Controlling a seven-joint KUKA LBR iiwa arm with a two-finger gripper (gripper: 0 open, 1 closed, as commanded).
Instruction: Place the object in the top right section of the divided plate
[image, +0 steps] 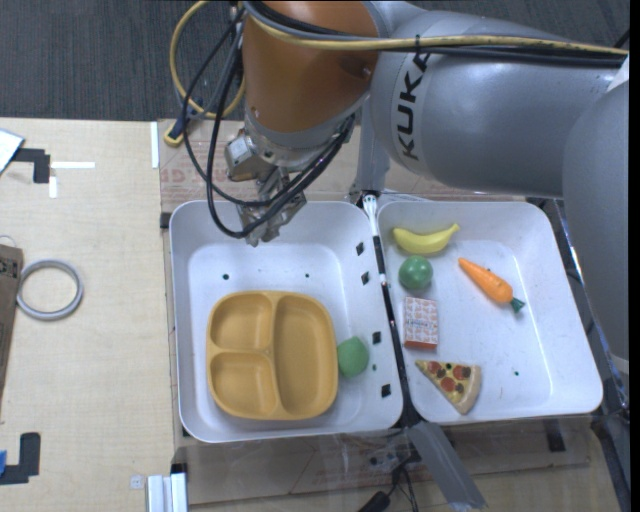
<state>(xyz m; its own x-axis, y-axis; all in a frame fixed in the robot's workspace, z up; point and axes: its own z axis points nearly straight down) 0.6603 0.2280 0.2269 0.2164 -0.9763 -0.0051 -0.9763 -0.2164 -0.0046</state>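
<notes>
Okay, we see the claw (262, 222) hanging over the back edge of the left bin (190, 300), above and behind the divided plate (270, 355). Fingers are too cluttered by cables to read, so we cannot tell whether they are apart or together; nothing visible between them.

The likely task thing, a small green ball (352, 357), lies in the left bin touching the plate's right rim, outside every section. All sections of the plate look bare.

The right bin (560, 300) holds a banana (425, 238), a green round fruit (415, 272), a carrot (488, 282), a printed box (420, 323) and a pizza slice (450, 381).

Our judgement: placing is not done and the pick is not yet secured. Next move calls for bringing the claw down onto the ball, gripping cleanly beside the rim, then lifting it over into the section at the plate's top right.
</notes>
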